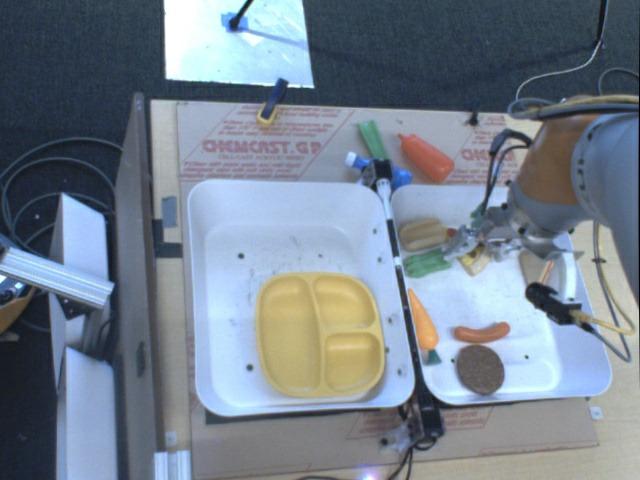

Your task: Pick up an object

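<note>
My gripper [468, 244] hangs low over the upper middle of the right bin [575, 363], on the grey arm with its orange band [550, 163] coming in from the right. Just left of it lie a tan bun [423, 233] and a green piece [428, 264]. A small yellowish piece [477, 261] sits right beneath the gripper; whether it is touched is unclear. Further forward in that bin are an orange carrot [424, 324], a red sausage [482, 332] and a round brown patty [481, 369].
The left bin [225, 228] holds a yellow divided plate [320, 334]. Behind the bins on the board lie an orange toy [426, 158], a green piece [372, 138] and a blue piece [398, 177]. Cables trail along the arm at the right.
</note>
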Motion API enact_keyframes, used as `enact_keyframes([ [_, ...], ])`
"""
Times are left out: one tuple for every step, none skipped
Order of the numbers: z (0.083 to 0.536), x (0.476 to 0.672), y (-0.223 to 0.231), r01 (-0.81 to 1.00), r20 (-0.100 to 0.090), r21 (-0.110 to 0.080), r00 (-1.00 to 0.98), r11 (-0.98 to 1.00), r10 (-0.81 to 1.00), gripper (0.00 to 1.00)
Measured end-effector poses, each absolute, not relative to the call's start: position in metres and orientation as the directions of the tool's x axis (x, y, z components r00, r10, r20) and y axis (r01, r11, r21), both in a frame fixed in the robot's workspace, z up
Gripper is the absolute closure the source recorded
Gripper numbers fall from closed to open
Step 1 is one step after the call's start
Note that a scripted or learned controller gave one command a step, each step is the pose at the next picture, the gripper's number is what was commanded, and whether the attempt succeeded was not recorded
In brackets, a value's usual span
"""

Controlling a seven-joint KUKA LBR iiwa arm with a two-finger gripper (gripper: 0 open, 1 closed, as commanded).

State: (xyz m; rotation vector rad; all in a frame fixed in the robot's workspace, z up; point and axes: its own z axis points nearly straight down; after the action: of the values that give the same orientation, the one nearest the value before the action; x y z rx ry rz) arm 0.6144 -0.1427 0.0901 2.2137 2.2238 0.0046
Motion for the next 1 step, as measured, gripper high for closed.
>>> enact_keyframes([
  [0.0855,0.6613,-0.1249,1.000,-0.001,-0.002,-0.007,0.007,1.000,0.00],
])
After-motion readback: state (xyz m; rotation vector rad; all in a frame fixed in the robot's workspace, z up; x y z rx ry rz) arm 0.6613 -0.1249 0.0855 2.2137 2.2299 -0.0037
